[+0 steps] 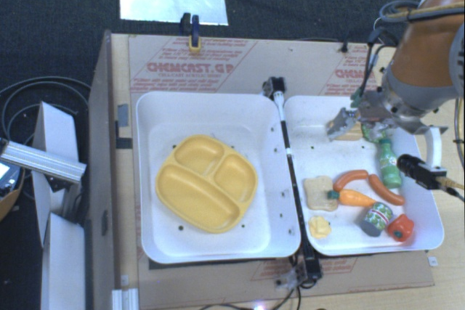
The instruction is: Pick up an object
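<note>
Meanwhile the green bottle (387, 162) lies lengthwise front-to-back beside the pincer (341, 123), whose grip I cannot tell.

The robot arm (429, 47) is cut off by the right edge, and it hides the top of a green bottle (386, 160) in the right bin (436, 229). The gripper (343, 124) is too blurred to read.

Gripper (341, 124) over rear of right bin (436, 229). Bottle (386, 162) just right of it, nearer camera. Sausage (367, 181), carrot (356, 197), bread slice (320, 192) in front of gripper; can (375, 217), pepper (400, 227) farther front-right. Divided plate (206, 182) in left bin (156, 120), well left of gripper.
</note>
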{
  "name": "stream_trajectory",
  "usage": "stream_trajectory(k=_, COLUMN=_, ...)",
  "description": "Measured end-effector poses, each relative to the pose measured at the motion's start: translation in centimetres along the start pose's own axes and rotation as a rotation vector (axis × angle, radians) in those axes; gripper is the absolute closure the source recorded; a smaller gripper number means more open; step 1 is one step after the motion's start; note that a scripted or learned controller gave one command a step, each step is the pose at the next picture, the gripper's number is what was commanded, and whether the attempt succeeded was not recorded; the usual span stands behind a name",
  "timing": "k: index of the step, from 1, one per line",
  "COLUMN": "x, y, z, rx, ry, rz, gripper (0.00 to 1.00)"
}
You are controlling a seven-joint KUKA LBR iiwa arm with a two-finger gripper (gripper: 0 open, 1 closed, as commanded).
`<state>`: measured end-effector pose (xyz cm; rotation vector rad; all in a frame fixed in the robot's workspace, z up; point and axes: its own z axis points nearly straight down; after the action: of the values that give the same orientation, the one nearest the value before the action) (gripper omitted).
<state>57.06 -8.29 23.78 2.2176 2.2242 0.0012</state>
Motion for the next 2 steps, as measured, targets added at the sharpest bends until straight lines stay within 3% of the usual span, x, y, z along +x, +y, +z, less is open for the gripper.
stream_trajectory(k=1, x=-2.3, y=2.7, z=-5.3, rx=-0.003, ry=-0.001, rz=0.002, gripper=0.0)
stream_trajectory(k=2, x=-1.1, y=-4.6, z=5.9, rx=0.002, ry=0.0, rz=0.002, gripper=0.0)
